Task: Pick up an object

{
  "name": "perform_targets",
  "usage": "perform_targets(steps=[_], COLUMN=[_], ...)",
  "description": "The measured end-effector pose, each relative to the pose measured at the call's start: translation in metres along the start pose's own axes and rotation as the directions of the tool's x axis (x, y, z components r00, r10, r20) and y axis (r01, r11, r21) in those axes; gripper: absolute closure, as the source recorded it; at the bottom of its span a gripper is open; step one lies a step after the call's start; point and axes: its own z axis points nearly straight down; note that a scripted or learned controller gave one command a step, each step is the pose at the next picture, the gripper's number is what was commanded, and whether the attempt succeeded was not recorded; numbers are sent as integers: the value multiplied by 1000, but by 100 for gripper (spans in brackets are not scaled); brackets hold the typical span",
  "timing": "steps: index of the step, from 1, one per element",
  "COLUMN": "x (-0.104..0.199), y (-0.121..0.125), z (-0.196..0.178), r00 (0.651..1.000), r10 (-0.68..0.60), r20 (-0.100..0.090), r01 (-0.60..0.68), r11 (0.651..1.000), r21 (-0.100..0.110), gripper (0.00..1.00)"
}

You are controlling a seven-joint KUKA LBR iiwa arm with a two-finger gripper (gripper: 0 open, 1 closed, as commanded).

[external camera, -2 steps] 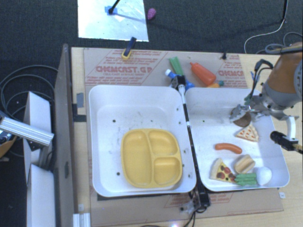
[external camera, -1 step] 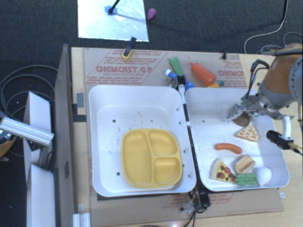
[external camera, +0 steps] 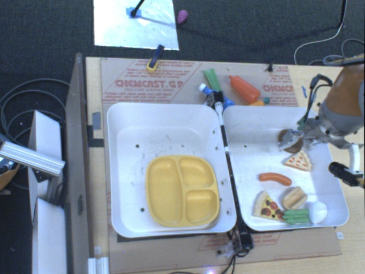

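The right bin (external camera: pixel 251 147) holds several toy foods: a pizza slice (external camera: pixel 298 161), a red sausage (external camera: pixel 275 178), a second pizza slice with toppings (external camera: pixel 267 205), a bun (external camera: pixel 293 197), a green piece (external camera: pixel 295 216) and a white egg (external camera: pixel 317 212). My gripper (external camera: pixel 293 138) hangs low over the far right part of this bin, just above the first pizza slice. A small brown thing (external camera: pixel 290 145) lies right under it, partly hidden by the gripper. I cannot tell whether the gripper touches it.
The left bin (external camera: pixel 131 130) holds a yellow divided plate (external camera: pixel 182 190). On the board behind the bins lie an orange carrot (external camera: pixel 244 89), a green piece (external camera: pixel 211 77) and a blue piece (external camera: pixel 206 88). The dividing rims (external camera: pixel 223 141) run between the bins.
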Motion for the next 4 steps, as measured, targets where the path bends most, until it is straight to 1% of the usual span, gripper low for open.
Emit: perform_targets(steps=[1,2,3,4], x=[25,2,0,0], y=[33,37,36,38], z=[28,22,15,22], r00=[1000,1000,1000,1000], r10=[-5,0,-1,-3], r20=[3,1,0,1], r01=[5,0,1,3], r11=[1000,1000,1000,1000], r21=[-6,-5,-3,-3], gripper=[0,0,0,0])
